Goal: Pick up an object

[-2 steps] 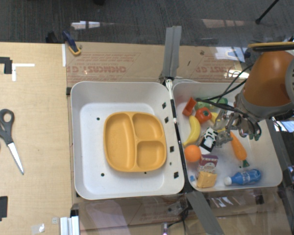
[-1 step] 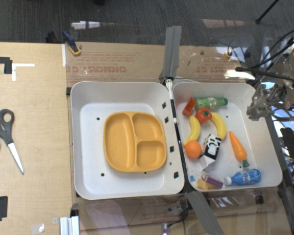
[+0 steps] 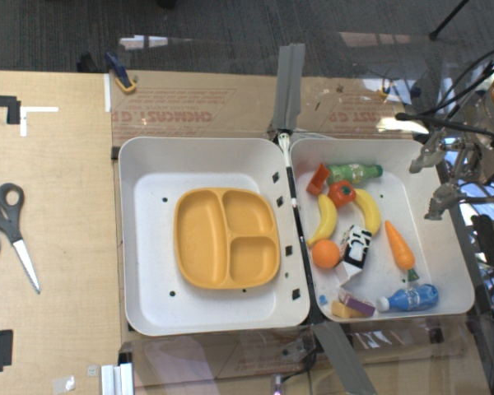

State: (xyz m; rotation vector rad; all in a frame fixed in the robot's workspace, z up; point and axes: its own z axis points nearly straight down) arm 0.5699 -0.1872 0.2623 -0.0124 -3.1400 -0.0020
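Observation:
The right bin [image 3: 445,303] holds several toy items. A green bottle [image 3: 354,172], a red wedge [image 3: 317,179] and a red tomato [image 3: 342,193] lie at the far end. Two yellow bananas [image 3: 325,218] [image 3: 369,210] run down the middle, beside an orange [image 3: 326,254] and a black-and-white toy [image 3: 357,246]. A carrot [image 3: 399,245], a blue bottle [image 3: 412,298] and a small purple-and-yellow box [image 3: 352,305] lie nearer the front. My gripper [image 3: 428,186] hangs over the bin's right rim, open, with nothing between its fingers, to the right of the carrot.
The left bin [image 3: 140,220] bears a yellow divided plate [image 3: 227,238]. Scissors [image 3: 15,229] lie on the wooden bench to the left. A grey bar [image 3: 289,89] stands behind the seam between the bins. Cables and arm parts crowd the right side.

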